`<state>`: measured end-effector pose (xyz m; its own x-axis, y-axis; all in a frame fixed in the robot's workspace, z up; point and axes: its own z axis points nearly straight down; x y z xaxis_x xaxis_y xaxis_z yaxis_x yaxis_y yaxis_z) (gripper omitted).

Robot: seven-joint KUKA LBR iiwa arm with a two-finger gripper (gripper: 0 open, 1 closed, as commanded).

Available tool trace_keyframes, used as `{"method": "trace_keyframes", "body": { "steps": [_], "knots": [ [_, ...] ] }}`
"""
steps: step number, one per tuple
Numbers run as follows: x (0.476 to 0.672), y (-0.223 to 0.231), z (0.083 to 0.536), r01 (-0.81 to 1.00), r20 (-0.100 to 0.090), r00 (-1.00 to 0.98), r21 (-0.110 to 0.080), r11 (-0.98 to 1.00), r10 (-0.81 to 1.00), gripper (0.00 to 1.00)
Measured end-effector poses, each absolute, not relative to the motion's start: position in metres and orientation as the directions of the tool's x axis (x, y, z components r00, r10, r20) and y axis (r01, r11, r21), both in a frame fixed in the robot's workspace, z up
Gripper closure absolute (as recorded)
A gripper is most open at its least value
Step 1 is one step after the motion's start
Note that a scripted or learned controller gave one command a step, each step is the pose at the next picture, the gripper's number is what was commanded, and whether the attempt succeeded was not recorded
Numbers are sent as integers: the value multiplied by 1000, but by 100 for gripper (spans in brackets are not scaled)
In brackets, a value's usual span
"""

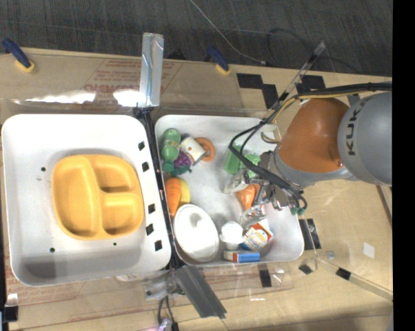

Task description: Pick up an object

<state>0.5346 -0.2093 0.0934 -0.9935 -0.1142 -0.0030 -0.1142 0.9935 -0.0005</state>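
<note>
Camera view, left bin (14,185): a yellow divided tray (97,195) sits in it.
Right bin (290,243): crowded with toys; carrot (174,195) near the left wall, white bowl (195,232) below it.
Gripper (252,197): low among the clutter beside a small orange piece (245,196); grip unclear.
Advice: settle squarely on one item, avoiding neighbours.

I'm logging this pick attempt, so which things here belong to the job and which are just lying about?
Job:
two-finger gripper
small orange toy piece beside it
right white bin of mixed toys

Lying about:
yellow divided plastic tray
left white bin
blue clamps
</note>
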Motion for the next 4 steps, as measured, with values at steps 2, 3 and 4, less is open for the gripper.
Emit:
{"method": "trace_keyframes", "body": {
  "steps": [2,3,4],
  "knots": [
    [537,-207,104,-123,-6,-992,-2,992,-123,0],
    [560,-201,94,-63,-5,-998,-2,998,-63,0],
    [562,-200,105,-69,-10,-998,-3,998,-69,100]
  ]
}}
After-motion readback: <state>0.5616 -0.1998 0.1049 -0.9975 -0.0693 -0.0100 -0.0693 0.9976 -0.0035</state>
